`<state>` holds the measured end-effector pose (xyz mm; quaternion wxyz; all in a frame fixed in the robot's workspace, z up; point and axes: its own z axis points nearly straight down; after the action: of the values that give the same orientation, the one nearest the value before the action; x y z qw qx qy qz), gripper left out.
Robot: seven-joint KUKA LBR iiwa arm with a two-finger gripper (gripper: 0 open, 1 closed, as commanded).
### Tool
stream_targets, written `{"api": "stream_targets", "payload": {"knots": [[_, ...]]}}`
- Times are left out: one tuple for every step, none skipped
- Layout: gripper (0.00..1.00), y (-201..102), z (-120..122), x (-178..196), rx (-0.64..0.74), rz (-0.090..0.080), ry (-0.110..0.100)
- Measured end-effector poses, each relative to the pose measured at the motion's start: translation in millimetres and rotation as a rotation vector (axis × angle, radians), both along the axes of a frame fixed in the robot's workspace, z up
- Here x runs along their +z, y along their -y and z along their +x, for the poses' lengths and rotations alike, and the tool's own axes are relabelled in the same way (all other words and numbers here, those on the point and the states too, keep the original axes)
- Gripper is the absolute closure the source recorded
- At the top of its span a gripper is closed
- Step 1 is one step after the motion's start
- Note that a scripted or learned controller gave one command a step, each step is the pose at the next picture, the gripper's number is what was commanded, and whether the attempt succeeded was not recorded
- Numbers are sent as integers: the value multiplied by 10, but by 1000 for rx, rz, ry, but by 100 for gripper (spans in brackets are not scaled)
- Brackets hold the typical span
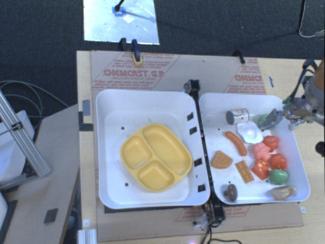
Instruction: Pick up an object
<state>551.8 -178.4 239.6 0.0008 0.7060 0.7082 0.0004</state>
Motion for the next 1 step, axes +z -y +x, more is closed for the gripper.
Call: {"api": "stream_targets", "payload": {"knots": [[0,-515,-454,-1423,-2,-2,10]]}}
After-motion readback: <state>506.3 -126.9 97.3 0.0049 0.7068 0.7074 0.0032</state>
